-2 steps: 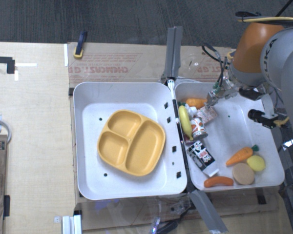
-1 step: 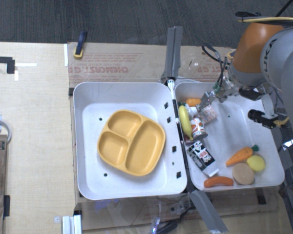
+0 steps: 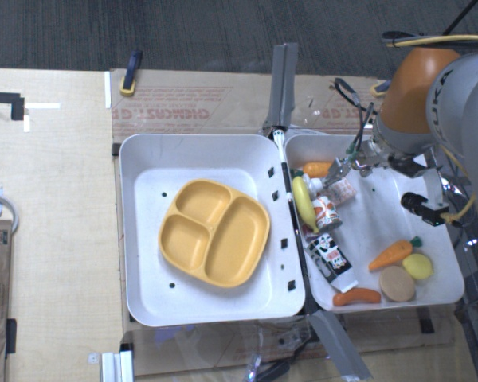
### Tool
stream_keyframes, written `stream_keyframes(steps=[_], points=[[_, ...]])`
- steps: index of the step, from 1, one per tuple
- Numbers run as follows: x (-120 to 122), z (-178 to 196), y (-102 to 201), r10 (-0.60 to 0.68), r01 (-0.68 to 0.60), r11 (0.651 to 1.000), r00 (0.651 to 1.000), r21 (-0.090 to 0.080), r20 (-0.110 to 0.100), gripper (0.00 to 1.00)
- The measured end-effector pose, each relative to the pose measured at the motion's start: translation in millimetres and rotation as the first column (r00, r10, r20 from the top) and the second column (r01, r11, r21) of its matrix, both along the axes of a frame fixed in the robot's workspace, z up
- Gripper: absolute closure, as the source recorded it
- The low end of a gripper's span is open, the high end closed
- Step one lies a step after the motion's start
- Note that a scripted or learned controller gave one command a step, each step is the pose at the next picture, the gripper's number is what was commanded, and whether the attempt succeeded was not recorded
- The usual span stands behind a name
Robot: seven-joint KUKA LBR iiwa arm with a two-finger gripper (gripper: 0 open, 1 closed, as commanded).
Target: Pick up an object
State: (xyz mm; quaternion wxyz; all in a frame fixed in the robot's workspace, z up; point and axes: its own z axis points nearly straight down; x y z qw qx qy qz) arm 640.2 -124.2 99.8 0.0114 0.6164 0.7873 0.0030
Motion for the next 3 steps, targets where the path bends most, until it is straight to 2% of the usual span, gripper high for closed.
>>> stream_keyframes(steps=[1, 2, 3], points=[[3.2, 0.2, 0.5, 0.004, -0.004, 1.000, 1.000, 0.004, -0.012, 0.00], [3.8, 10.3, 0.6, 0.003, -0.003, 1.000, 1.000, 0.005, -0.010, 1.00], [3.8, 10.2, 0.5, 0.003, -0.003, 1.000, 1.000, 0.005, -0.010, 0.00]])
